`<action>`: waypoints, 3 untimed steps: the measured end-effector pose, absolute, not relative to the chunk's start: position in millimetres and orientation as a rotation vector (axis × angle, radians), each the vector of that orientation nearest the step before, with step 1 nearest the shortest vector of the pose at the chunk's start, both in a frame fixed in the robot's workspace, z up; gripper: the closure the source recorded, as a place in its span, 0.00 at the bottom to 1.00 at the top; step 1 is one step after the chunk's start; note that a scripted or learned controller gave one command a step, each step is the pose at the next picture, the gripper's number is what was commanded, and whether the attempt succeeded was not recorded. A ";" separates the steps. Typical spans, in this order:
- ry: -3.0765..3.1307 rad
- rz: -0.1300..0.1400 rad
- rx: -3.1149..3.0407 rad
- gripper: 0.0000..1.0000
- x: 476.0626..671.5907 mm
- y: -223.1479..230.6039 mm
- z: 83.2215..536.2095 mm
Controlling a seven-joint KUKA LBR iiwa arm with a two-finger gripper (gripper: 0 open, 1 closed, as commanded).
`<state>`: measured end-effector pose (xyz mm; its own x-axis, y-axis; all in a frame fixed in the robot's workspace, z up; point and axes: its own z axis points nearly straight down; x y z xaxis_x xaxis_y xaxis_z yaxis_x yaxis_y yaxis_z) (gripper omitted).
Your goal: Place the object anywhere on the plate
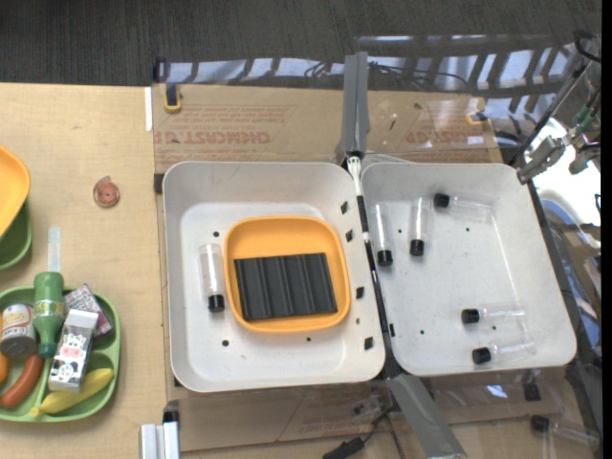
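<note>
Two white bins side by side, six clear tubes between them.
The yellow plate (285,240) with its dark ribbed insert sits in the left bin (182,352); one black-capped tube (210,275) lies just beside it, five more in the right bin (545,285). End effector's state: cannot tell.

A robotics lab: white bins (191,352) on cardboard, clear capped tubes (417,228), toy food (57,352).

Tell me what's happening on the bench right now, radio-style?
Five clear tubes with black caps lie loose in right bin. One more tube beside orange plate in left bin. Dark ridged block sits on plate.
</note>
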<state>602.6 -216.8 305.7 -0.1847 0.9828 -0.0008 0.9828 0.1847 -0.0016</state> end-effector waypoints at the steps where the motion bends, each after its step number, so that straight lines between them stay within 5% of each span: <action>1: -2.626 0.001 -1.726 0.00 581.7 -222.8 312.5; 3: -3.081 -0.001 -0.621 0.00 558.0 -222.2 305.6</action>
